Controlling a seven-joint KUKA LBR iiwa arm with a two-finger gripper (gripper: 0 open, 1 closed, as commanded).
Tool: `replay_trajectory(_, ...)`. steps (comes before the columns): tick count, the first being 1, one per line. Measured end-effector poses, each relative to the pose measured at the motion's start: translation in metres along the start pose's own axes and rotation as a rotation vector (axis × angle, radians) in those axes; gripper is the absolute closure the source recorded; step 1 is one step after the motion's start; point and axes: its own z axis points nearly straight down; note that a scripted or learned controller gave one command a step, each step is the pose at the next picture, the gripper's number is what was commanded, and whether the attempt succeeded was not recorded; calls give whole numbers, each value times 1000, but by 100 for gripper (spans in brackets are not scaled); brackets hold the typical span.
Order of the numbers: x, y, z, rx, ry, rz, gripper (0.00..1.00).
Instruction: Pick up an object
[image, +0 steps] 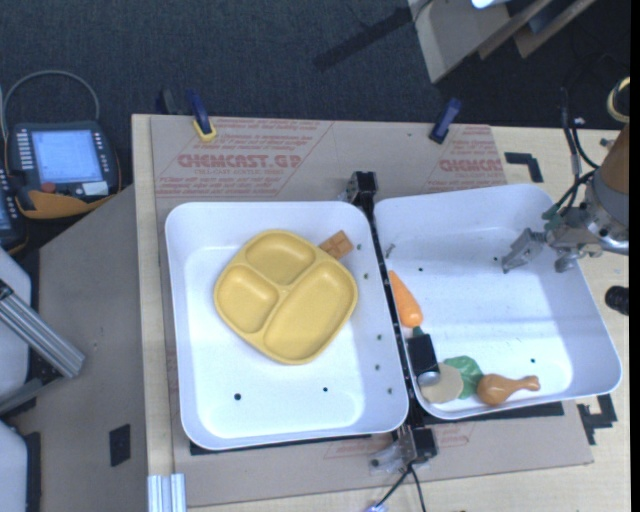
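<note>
The end effector hangs over the right bin, fingers spread and empty. Nearest candidates lie well apart from it: an orange carrot by the divider and a drumstick (both probably light, stiff plastic); pinch the carrot mid-body.

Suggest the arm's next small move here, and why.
Probably move the gripper toward the near left corner of the right bin. It hangs over the bin's far right part with nothing between its fingers, while the carrot, the toy drumstick and the other small pieces lie along that side.
</note>
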Motion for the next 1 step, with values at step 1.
replay_trajectory(1, 4, 3, 63, 0, 0, 0, 0)
